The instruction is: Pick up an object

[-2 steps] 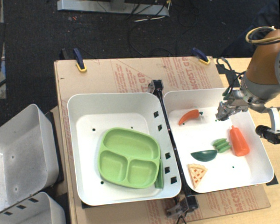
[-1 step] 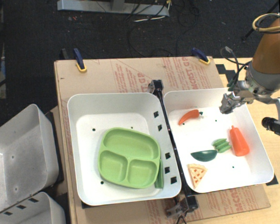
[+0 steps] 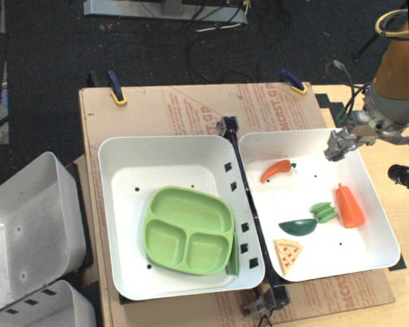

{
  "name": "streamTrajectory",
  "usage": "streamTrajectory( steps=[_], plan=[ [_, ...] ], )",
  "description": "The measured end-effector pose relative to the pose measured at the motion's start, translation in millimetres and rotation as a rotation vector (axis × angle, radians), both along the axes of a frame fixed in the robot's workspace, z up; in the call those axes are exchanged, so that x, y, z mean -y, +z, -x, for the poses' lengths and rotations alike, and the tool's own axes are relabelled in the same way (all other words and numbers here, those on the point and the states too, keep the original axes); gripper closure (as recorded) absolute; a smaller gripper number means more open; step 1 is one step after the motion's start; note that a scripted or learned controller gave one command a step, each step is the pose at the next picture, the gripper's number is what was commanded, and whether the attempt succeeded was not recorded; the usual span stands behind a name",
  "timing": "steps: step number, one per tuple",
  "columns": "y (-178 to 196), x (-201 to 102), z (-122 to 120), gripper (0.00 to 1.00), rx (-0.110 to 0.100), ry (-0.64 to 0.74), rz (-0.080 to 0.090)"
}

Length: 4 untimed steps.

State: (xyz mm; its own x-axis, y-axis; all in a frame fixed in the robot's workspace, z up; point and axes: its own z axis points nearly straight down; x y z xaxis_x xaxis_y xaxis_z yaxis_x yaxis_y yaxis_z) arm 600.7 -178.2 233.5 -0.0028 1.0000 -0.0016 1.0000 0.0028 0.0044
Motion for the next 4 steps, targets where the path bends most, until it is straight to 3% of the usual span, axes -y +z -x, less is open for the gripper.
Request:
streamTrajectory(
  steps=[2, 4],
  plan=[
    [-4, -96, -22, 1.00, -0.004, 0.005, -0.003],
    [7, -199, -19, 1.00, -0.006, 0.005, -0.003]
  ],
)
